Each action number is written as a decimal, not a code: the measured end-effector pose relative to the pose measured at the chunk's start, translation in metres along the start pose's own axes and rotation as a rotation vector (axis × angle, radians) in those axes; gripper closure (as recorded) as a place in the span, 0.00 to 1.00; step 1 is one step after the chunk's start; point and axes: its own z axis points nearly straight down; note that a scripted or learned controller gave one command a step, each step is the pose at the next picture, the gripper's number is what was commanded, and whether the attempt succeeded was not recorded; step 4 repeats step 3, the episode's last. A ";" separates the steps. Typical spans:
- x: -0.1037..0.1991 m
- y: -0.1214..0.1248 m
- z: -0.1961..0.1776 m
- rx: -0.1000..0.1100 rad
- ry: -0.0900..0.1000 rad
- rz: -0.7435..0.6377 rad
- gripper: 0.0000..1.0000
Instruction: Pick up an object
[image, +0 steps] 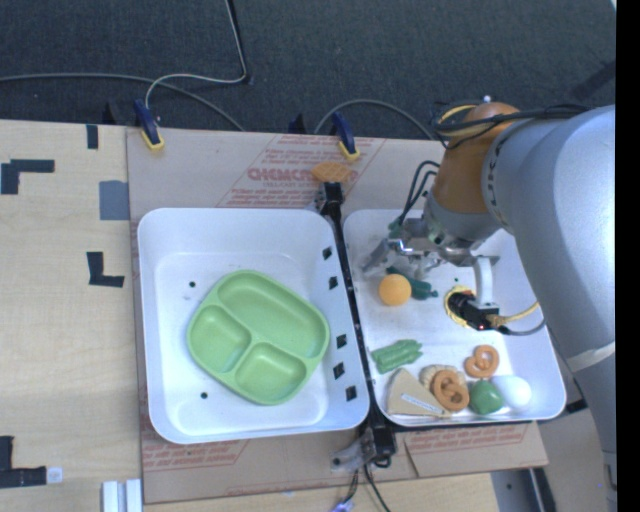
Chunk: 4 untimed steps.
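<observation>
The hand (412, 252) hangs low over the right bin (535, 345), and the orange ball (395, 290) sits just below it toward the camera – nearest obj., round so no long axis to line up with. Can't tell if the hand is spread or pinched, too blurred. Pretzels (465, 375), green pod (397, 353), white egg (516, 390) lie further out, same direction – ball looks the likeliest target.

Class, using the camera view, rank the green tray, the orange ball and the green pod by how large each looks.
1. Green tray, far the largest.
2. Green pod.
3. Orange ball, smallest, though close to the pod.
</observation>
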 end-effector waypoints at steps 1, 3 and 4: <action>-0.001 -0.013 0.009 -0.007 -0.002 -0.001 0.00; 0.047 -0.057 -0.089 -0.003 0.000 -0.001 1.00; 0.047 -0.057 -0.089 -0.003 0.000 -0.001 1.00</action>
